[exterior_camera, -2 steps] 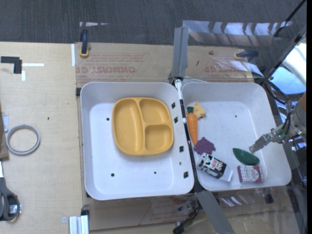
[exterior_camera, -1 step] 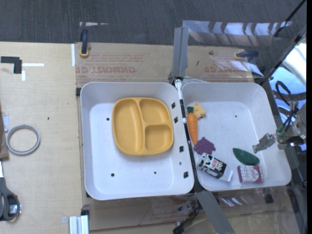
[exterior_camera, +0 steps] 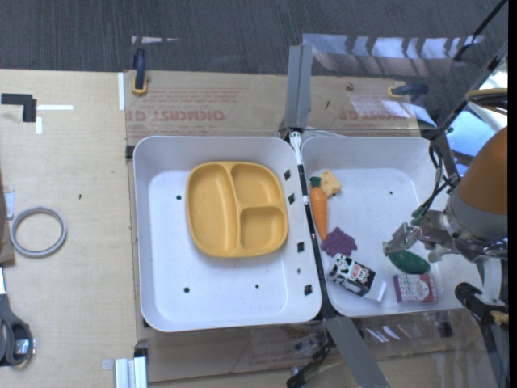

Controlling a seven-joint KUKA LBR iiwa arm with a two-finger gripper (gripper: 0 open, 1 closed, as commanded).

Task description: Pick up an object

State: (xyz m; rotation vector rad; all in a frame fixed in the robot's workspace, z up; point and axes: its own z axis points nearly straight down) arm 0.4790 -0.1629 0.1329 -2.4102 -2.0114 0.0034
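Two shallow white bins side by side on the desk (exterior_camera: 65, 160), glossy plastic with rounded corners. In the left bin (exterior_camera: 161, 289), middle of the frame: a yellow divided plate (exterior_camera: 237, 209), smooth, rounded, three compartments. In the right bin (exterior_camera: 367, 188), along its left wall: a small yellow toy (exterior_camera: 329, 183), an orange carrot (exterior_camera: 319, 210) lying lengthwise, a purple bunch of grapes (exterior_camera: 339, 240) with a bumpy surface, a black-and-white carton (exterior_camera: 352, 275) lying tilted. Toward lower right in the same bin: a flat dark green oval piece (exterior_camera: 410, 261) and, just below it, a pink boxy packet (exterior_camera: 414, 288). Metallic claw (exterior_camera: 420, 245) at right of frame, directly over the green oval piece; open or closed, cannot tell. On the desk at far left: a grey tape ring (exterior_camera: 37, 231).
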